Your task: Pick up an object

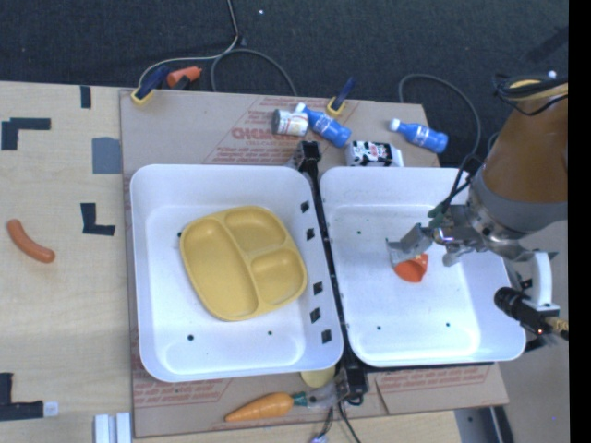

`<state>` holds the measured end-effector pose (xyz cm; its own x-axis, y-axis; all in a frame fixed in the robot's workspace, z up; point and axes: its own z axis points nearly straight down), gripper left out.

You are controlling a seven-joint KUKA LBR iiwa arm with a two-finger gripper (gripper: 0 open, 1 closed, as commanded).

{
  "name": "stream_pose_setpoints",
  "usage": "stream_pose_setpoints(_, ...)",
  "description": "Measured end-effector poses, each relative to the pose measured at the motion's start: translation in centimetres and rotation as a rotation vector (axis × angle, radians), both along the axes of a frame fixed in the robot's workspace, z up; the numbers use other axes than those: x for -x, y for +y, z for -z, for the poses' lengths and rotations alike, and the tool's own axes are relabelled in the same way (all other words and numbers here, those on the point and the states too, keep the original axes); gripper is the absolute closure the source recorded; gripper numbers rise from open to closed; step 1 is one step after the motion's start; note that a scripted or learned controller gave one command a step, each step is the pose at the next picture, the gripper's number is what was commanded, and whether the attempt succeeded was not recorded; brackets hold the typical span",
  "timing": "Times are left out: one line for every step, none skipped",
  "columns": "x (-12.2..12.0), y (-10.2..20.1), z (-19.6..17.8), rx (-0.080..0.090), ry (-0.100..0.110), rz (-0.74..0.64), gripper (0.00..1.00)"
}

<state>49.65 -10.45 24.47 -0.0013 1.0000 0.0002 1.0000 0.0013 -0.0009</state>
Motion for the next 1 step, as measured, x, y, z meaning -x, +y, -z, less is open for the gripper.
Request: stream_pose_setpoints(-2.79, -7.57, 11.04, 0.001, 0.006, 0.006, 0.0)
